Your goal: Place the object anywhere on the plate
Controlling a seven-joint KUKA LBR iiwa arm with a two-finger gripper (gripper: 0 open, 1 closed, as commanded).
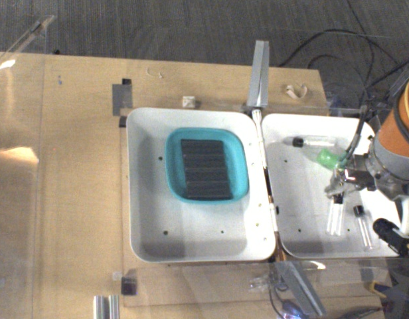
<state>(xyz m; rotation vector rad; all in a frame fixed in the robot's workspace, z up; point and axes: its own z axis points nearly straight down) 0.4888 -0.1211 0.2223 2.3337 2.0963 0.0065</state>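
Looking down from the fixed camera, I see the gripper low over the right bin, though I cannot tell whether it grasps anything; a green object lies just beside it, near a clear tube with a black cap; more clear tubes rest below; the teal plate with its dark ribbed insert sits in the left bin; I can read no writing anywhere.

Bright even light, glare on bench left, slightly soft focus
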